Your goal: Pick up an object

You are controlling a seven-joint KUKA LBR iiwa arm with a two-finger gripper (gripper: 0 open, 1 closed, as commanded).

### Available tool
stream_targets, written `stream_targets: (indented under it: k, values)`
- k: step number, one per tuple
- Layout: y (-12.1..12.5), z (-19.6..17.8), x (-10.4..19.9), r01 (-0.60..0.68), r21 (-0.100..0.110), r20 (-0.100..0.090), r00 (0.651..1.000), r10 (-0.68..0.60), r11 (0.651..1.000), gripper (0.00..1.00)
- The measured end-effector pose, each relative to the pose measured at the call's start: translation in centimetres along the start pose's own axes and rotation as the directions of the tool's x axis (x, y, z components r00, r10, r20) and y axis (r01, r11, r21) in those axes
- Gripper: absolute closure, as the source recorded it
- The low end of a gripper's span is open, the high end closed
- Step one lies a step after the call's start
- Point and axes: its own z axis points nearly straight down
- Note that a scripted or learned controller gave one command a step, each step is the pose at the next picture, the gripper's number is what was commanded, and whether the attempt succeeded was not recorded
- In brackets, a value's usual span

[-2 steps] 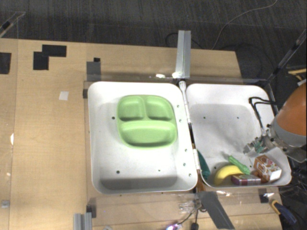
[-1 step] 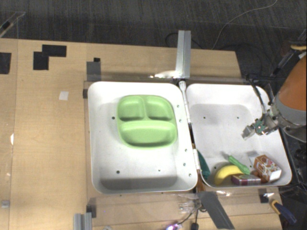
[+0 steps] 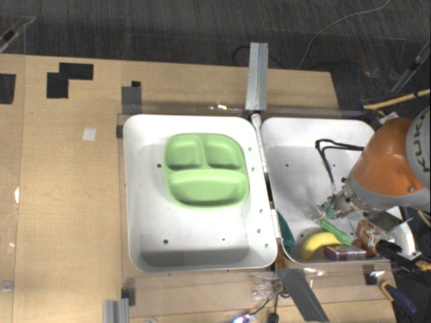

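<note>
My gripper (image 3: 330,210) hangs low in the right bin (image 3: 296,160), near its front right part, under the grey arm with the orange band. Just in front of it lie a yellow banana (image 3: 315,242), a green stick-like item (image 3: 338,232) and a dark red packet (image 3: 345,252). A brown packaged item (image 3: 369,233) lies to the right of these, partly under the arm. The gripper's tips sit just above the green item, and nothing shows held between them. In the left bin (image 3: 145,180) rests a green divided plate (image 3: 205,168).
A dark green object (image 3: 285,233) leans along the right bin's left wall near the front. A black cable (image 3: 330,155) loops over the right bin's back half. A metal post (image 3: 257,76) stands behind the divider between the bins.
</note>
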Motion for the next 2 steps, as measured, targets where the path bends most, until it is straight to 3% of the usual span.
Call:
stream_targets:
  k: [1,2]
  values:
    - [-0.1,0.0,-0.8,0.358,-0.003,0.006,0.934,-0.358,0.934,1.00]
    - [6.1,0.3,-8.9,0.214,0.003,-0.001,0.977,-0.214,0.977,1.00]
